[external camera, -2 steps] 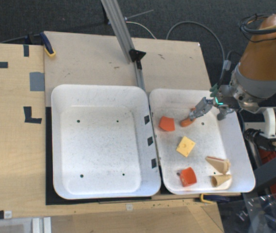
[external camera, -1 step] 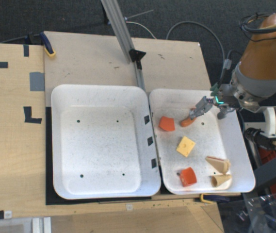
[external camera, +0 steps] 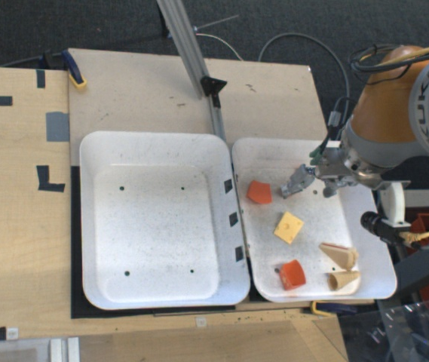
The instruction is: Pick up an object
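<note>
Claw [external camera: 295, 185] hung just right of the orange block [external camera: 258, 193], spread unclear; block looked light, stiff, best pinched across flat sides.

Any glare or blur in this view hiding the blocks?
Camera view: lighting even, no glare on the right bin; orange block, yellow block and red block read clearly; the hand is slightly soft and small.
</note>
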`<state>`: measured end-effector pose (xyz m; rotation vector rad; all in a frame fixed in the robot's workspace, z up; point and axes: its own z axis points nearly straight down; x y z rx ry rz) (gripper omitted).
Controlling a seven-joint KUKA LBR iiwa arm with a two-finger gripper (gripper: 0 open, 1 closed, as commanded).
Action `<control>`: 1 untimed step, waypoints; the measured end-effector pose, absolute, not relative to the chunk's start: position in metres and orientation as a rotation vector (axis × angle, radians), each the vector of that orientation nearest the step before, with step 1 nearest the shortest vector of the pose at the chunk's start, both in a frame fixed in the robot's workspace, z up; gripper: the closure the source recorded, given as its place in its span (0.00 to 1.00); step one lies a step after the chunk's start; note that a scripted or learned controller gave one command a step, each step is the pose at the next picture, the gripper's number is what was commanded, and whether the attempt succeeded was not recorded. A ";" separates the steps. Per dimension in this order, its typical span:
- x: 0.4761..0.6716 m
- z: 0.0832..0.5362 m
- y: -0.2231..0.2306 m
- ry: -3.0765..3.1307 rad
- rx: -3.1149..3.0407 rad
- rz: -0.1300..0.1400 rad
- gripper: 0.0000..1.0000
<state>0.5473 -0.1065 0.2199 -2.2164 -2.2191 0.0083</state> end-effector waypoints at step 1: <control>0.550 0.163 -0.097 -2.219 -2.215 0.008 0.00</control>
